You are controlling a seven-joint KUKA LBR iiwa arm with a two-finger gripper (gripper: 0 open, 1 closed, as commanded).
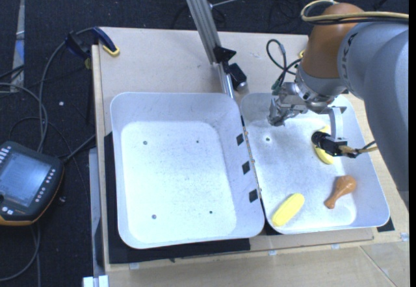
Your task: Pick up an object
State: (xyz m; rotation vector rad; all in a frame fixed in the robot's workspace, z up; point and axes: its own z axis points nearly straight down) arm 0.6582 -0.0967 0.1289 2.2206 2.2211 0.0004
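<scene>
Tool (278, 117) nr right bin (364, 217) back-left corner

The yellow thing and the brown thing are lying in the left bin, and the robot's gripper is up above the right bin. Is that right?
Not quite. The camera view shows the yellow thing and the brown thing lying in the right bin, not the left bin. The rest is right: the gripper is above the right bin.
</scene>
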